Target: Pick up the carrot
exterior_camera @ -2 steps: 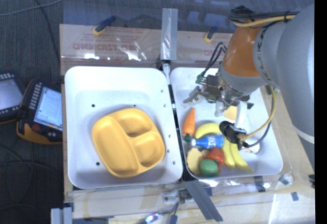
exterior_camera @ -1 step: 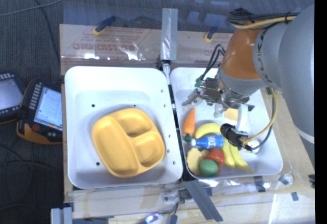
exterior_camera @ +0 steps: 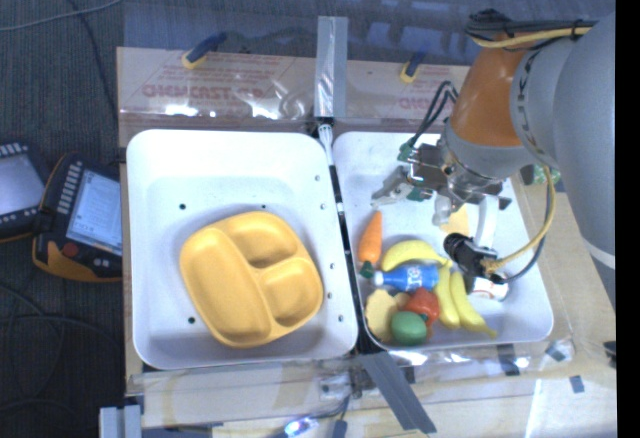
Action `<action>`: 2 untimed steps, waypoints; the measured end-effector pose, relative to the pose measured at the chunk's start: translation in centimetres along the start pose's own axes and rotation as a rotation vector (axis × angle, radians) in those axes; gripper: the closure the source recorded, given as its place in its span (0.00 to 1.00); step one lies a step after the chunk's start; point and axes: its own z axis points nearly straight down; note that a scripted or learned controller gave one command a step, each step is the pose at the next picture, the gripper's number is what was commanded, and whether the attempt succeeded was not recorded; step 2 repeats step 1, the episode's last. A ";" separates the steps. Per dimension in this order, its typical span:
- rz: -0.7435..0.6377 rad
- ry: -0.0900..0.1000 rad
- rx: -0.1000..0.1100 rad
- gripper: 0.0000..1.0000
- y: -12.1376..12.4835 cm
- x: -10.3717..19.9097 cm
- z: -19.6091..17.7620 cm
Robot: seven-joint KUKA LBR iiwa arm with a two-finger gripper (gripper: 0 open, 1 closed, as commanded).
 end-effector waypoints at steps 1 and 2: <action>0.014 0.001 0.000 0.00 -1.3 2.3 0.0; 0.014 0.001 0.000 0.00 -1.3 2.3 0.0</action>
